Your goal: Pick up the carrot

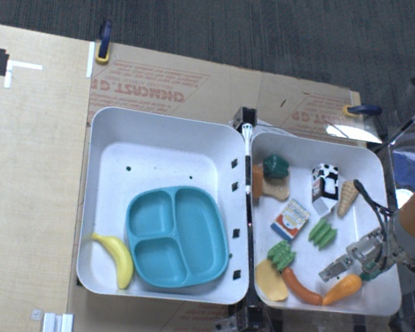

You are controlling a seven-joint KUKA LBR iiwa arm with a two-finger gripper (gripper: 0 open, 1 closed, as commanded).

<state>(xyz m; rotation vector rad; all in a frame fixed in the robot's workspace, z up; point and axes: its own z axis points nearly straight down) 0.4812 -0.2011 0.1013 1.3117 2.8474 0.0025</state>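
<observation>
The carrot (342, 289) is orange and lies at the front right corner of the right bin (316, 148), its tip pointing left toward a red-orange sausage (302, 286). My gripper (345, 264) hangs just above and slightly behind the carrot, reaching in from the right. Its metal end sits very close to the carrot's thick end. I cannot make out whether anything is held.
The right bin also holds a green vegetable piece (281, 255), a yellow slice (270, 283), green pods (322, 233), a small carton (290, 219), a cone (347, 197), a black-and-white item (324, 181) and toast with a green top (274, 176). The left bin (117, 147) holds a teal divided plate (178, 235) and a banana (117, 258).
</observation>
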